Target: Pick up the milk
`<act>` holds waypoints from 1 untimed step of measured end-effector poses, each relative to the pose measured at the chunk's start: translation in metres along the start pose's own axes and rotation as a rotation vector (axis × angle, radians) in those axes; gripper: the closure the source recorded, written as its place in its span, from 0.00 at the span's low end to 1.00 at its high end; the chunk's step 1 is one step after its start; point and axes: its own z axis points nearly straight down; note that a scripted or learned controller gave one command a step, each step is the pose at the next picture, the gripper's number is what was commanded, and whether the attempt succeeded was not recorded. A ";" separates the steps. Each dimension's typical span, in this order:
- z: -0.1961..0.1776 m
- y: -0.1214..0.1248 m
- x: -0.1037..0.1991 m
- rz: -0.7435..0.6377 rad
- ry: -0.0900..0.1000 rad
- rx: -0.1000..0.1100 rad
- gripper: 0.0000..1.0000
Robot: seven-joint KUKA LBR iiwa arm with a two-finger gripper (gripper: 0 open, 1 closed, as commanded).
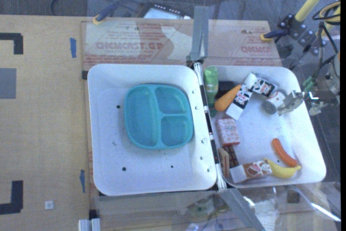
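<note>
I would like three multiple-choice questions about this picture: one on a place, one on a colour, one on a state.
1. Where does the divided plate lie?
A. in the left bin
B. in the right bin
C. on the floor

2. What colour is this plate?
A. red
B. teal
C. black

3. How does the banana lie?
A. between the gripper's fingers
B. on the plate
C. flat in the right bin, near its front edge

Answers:
1 A: the plate sits in the middle of the left bin.
2 B: its surface is blue-green.
3 C: it rests beside the orange sausage, apart from the gripper.
</note>
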 end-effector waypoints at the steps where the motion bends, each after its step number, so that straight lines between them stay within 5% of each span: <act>1: 0.061 0.062 -0.007 0.102 0.000 -0.001 0.00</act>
